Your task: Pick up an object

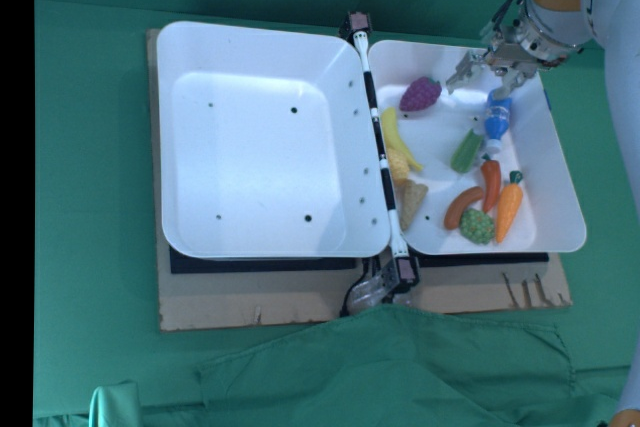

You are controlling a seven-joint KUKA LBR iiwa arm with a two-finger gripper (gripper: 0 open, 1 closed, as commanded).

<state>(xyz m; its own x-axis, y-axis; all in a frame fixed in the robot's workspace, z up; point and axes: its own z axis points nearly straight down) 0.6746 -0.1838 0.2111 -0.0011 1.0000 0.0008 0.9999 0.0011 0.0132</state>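
Gripper (487, 78) is hovering with fingers spread open, gripping nothing, at the right bin's (560, 205) 12 o'clock edge, with the blue-white bottle (496, 122) lying just beyond at its 6 o'clock.

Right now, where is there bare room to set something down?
The left bin offers its bare white floor. In the right bin, free floor lies between the purple grapes and the green cucumber; its lower half, around the carrot, is crowded.

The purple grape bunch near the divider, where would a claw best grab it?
Probably across the wide middle of the purple grape bunch, coming straight down from above: it lies flat in the right bin with bare floor around it, apart from the banana.
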